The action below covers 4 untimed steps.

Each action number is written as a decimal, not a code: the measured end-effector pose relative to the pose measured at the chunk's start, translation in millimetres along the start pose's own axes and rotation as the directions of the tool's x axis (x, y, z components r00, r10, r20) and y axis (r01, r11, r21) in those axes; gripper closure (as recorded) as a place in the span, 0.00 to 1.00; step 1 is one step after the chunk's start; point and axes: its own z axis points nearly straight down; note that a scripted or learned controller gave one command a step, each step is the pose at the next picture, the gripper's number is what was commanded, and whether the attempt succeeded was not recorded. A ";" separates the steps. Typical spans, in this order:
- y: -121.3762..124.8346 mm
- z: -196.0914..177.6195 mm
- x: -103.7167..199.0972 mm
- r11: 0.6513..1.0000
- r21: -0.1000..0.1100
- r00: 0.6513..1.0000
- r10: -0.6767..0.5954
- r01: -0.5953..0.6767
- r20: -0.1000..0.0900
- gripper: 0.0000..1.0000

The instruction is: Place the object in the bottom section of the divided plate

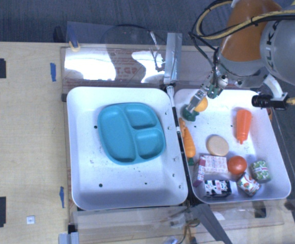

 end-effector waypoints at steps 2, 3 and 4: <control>113.7 84.4 89.9 0.776 -0.017 0.776 0.631 -0.631 -0.002 1.00; 173.8 96.5 149.2 0.609 -0.012 0.609 0.793 -0.793 0.006 1.00; 170.2 90.7 146.4 0.610 -0.007 0.610 0.793 -0.793 0.018 1.00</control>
